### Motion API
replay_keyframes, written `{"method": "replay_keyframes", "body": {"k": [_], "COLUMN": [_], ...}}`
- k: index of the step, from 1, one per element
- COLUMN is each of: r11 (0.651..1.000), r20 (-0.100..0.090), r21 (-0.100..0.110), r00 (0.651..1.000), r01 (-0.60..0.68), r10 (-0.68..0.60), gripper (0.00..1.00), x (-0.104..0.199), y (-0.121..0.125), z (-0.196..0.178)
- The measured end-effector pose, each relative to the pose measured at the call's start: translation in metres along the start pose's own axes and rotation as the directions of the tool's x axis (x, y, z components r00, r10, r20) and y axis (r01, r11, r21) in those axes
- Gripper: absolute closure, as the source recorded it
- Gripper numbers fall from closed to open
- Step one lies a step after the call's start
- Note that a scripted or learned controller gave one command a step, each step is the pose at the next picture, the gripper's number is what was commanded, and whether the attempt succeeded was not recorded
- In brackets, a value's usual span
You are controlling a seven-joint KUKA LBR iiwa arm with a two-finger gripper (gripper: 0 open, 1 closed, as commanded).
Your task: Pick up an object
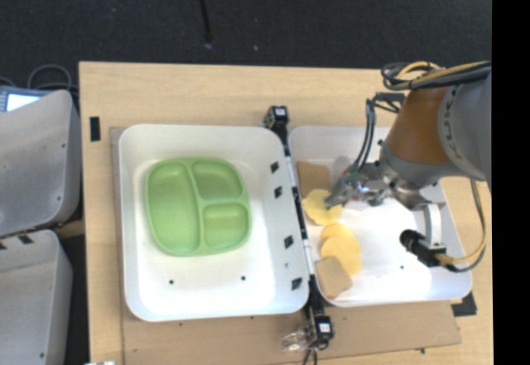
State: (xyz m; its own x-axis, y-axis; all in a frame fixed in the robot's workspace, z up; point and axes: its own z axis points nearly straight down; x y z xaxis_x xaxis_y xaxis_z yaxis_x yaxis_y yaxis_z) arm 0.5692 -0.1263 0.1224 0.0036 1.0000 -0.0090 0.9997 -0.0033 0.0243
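Over the right bin (389,293), the gripper (342,192) is low at a yellow piece (316,208); I cannot tell if it is open or closed. Two more yellow pieces (341,246) and a brown block (334,276) lie near. I judge the reaching step; next, close and lift.

The grey arm (439,136) reaches in from the right, its hand (341,194) lowered and pointing left.
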Motion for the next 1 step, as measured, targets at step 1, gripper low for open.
{"method": "replay_keyframes", "body": {"k": [1], "r11": [1.000], "r20": [0.003], "r21": [-0.002], "r00": [1.000], "r01": [-0.008], "r10": [0.008], "gripper": [1.00], "x": [-0.0027], "y": [0.0007], "z": [-0.0102]}}
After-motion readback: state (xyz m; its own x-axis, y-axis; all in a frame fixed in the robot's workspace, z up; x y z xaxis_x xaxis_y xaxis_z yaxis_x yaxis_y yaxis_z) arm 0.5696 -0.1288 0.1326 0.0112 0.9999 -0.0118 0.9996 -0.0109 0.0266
